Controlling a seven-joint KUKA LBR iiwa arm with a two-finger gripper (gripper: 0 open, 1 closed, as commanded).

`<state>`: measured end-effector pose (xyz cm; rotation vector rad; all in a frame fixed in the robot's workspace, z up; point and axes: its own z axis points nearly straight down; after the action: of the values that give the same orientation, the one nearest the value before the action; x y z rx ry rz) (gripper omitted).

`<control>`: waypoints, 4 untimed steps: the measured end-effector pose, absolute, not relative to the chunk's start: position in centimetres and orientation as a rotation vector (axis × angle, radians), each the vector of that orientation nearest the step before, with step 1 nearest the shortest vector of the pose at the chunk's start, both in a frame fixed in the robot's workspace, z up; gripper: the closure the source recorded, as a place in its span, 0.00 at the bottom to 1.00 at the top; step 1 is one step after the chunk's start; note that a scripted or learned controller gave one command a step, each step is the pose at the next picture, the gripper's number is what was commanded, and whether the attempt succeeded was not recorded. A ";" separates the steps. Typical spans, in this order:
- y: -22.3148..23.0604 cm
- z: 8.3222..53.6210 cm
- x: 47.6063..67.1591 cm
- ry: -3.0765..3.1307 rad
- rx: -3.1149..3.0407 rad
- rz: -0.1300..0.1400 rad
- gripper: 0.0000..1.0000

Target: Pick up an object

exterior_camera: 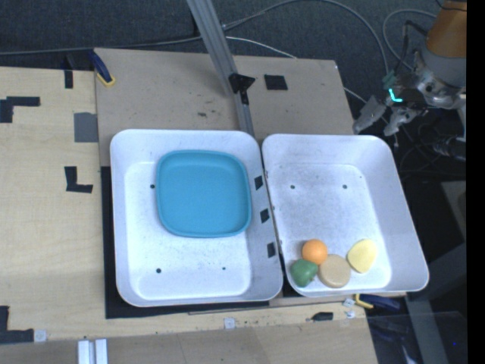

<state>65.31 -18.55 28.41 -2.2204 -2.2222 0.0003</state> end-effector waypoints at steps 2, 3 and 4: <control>-18.9 24.1 65.2 -2.221 -2.219 0.003 0.00; -19.0 19.9 65.5 -2.221 -2.219 0.003 0.00; -19.3 13.7 65.4 -2.220 -2.219 0.004 0.00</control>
<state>65.36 -19.26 13.68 -2.2188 -2.2200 0.0036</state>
